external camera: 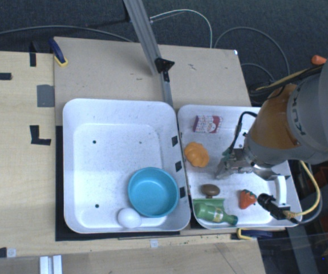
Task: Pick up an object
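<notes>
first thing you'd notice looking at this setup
Probably the bright blue bowl at the near edge of the left bin, with a white ball touching it. Next, the grey arm with its orange band reaching in from the right, its gripper low over the right bin, where an orange fruit, a brown piece, a green bottle and a red strawberry lie scattered.

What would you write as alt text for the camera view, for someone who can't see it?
A grey and orange robot arm reaches from the right, its gripper low over the right bin, among an orange fruit, a brown item, a strawberry, a green bottle and a small packet. The left bin holds a blue bowl and a white ball.
</notes>
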